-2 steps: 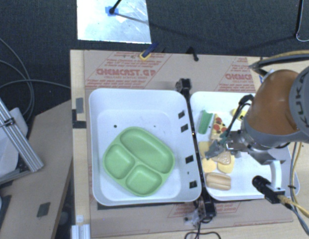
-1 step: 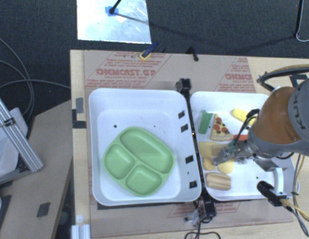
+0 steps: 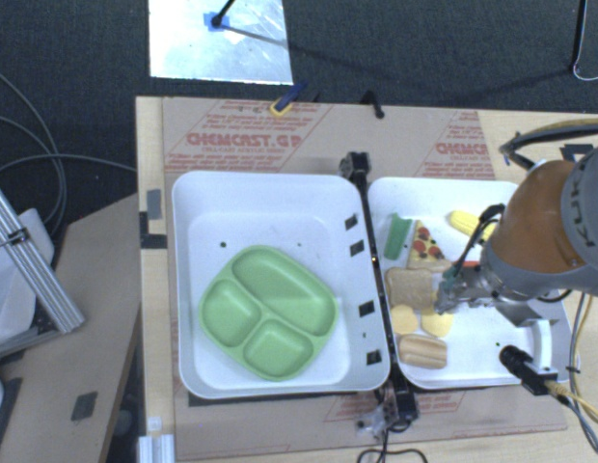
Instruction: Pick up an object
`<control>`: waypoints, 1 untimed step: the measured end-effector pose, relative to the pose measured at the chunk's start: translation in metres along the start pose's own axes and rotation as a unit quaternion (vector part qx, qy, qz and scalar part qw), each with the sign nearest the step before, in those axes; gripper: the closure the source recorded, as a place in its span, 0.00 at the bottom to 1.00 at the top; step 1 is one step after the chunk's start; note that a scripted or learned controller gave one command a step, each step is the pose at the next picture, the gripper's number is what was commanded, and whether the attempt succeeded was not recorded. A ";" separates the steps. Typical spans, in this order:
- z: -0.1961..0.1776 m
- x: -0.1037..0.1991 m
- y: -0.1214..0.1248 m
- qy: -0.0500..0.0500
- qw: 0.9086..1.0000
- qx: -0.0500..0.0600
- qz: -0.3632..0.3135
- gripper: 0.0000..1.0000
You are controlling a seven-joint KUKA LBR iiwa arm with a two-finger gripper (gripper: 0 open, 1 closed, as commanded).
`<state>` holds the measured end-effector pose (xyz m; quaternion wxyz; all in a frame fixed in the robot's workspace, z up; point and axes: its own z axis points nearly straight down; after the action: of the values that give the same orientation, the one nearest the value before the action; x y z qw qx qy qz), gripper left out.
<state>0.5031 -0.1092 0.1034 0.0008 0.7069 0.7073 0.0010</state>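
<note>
The right bin [image 3: 477, 347] holds several toy foods. A green block [image 3: 399, 237] and a pizza slice [image 3: 426, 247] lie at its left rear, with a yellow piece [image 3: 463, 223] behind them. A tan bread slice [image 3: 408, 284] lies at the left. In front of it are two pale yellow rounds [image 3: 404, 318] [image 3: 437, 325] and a brown bun [image 3: 422, 352]. My gripper [image 3: 447, 295] hangs low at the bread slice's right edge, just behind the right-hand yellow round. The arm's orange band [image 3: 530, 225] hides the bin's right part.
The left bin [image 3: 280, 205] carries a green divided plate [image 3: 268, 309]. A black divider [image 3: 371, 258] with clips runs between the bins. Cables trail from the arm near the right bin's front right corner [image 3: 540, 369]. Cardboard [image 3: 241, 138] lies under both bins.
</note>
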 end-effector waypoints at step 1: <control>-0.103 -0.030 -0.015 -0.002 1.000 -0.004 0.001 1.00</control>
<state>0.4879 -0.1394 0.2061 0.0054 0.7076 0.7066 0.0024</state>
